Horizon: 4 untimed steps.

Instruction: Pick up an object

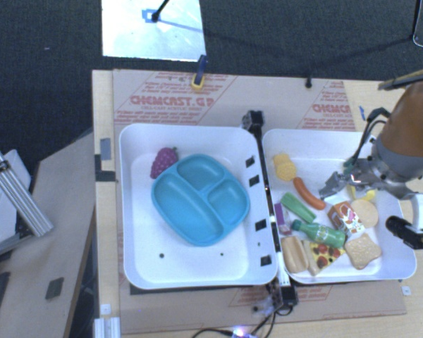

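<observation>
arm [409, 129]: reaches from right, bent down over right bin [402, 263]
pincer [336, 185]: low above orange sausage [308, 193], state cannot tell

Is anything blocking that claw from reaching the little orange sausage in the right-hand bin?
Nothing visible does. The tool hangs just right of the orange sausage, with bare bin floor between them; the green cucumber lies on the sausage's far side.

Even, fairly bright overhead light falls on the scene. The white bins [197, 136] look nearly washed out, with only soft, faint shadows under the blue tray [199, 199]. A pale panel [151, 20] at the top glares against the dark floor [42, 48]. The picture is coarse; small toys are slightly blurred.
</observation>
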Each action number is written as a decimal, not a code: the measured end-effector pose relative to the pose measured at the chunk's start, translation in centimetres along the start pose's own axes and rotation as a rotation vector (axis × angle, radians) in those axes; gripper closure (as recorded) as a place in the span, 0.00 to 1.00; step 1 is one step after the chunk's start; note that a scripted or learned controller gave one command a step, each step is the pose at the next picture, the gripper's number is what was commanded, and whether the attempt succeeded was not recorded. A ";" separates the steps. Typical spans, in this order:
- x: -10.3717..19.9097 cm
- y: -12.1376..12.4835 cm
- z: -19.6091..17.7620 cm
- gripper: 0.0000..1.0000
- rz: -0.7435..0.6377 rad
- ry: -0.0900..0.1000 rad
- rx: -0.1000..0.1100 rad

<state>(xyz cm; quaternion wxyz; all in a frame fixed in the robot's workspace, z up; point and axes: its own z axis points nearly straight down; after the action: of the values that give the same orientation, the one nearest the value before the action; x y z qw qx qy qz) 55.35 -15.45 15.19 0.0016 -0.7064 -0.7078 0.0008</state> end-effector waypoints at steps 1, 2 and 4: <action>0.8 0.5 5.8 0.00 -0.002 0.000 0.000; 0.7 0.7 6.6 0.00 0.001 -0.003 -0.008; 0.8 1.0 1.1 1.00 -0.002 -0.002 -0.009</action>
<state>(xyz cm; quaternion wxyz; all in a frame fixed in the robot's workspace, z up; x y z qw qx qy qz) 56.37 -14.66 14.04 -0.0022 -0.7058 -0.7084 -0.0014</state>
